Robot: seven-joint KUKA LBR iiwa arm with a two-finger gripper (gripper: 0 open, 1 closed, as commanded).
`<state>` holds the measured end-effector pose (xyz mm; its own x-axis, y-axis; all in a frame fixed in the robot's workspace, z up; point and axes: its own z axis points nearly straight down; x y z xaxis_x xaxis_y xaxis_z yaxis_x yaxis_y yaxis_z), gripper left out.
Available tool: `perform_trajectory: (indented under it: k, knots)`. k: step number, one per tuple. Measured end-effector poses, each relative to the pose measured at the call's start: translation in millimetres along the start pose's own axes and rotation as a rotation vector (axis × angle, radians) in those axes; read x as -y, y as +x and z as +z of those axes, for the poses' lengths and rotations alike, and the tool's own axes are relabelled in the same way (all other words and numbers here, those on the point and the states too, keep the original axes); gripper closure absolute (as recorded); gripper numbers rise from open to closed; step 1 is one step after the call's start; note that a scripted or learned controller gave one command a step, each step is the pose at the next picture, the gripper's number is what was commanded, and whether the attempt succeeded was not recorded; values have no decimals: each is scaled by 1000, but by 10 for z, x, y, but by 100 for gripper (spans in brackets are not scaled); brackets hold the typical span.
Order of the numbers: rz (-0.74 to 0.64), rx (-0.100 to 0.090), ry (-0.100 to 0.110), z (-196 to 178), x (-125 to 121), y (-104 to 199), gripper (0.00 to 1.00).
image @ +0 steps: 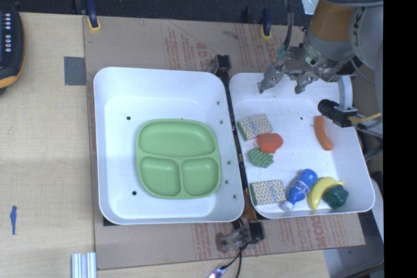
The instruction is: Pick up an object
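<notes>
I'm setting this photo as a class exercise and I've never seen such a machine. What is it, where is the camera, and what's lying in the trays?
It is a robot arm, grey and orange, reaching in from the right. Its gripper has two fingers, spread open with nothing between them, above the far end of the right bin. One camera looks down at a slant. The left bin holds a green divided plate. The right bin holds toys: two waffles, something orange-red, a sausage, a blue bottle and a banana.
</notes>
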<state>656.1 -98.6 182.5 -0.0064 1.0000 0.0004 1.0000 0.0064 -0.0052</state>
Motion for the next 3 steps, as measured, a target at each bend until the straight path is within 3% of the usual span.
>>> perform_trajectory:
  k: [1,2,3]
  knots:
    - [2,1,0,281,767,-104,0]
    - [3,0,0,919,1004,40,0]
    - [0,2,2,813,1002,29,100]
